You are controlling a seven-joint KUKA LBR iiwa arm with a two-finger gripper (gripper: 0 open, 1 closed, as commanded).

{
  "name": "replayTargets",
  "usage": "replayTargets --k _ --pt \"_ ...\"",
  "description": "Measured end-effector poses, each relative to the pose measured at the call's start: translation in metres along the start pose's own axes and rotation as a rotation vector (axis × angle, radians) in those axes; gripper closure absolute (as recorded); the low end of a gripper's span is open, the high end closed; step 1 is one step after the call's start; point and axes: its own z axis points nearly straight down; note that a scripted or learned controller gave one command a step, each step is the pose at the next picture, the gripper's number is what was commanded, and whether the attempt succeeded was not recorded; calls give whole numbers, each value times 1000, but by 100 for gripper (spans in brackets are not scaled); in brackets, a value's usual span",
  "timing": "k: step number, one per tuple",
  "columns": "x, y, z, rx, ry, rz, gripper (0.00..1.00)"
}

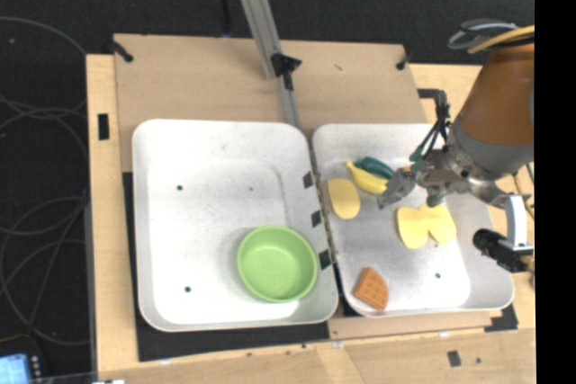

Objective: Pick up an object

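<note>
The right bin holds several small items. A pale yellow oval piece lies near its left wall. A yellow banana-shaped piece sits beside a dark green piece. A yellow lumpy piece rests mid-bin, and an orange waffle-like piece lies at the front edge. My gripper hangs over the middle of this bin, open. One finger is close to the banana-shaped piece and the other is above the yellow lumpy piece. Nothing sits between the fingers.
A green bowl stands at the front right of the left bin. A slanted metal pole rises from the back where the two bins meet. The orange-banded arm covers the right bin's far right side.
</note>
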Motion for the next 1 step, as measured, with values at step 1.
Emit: replayTargets --k 1 --pt "0 0 0 -1 0 1 0"
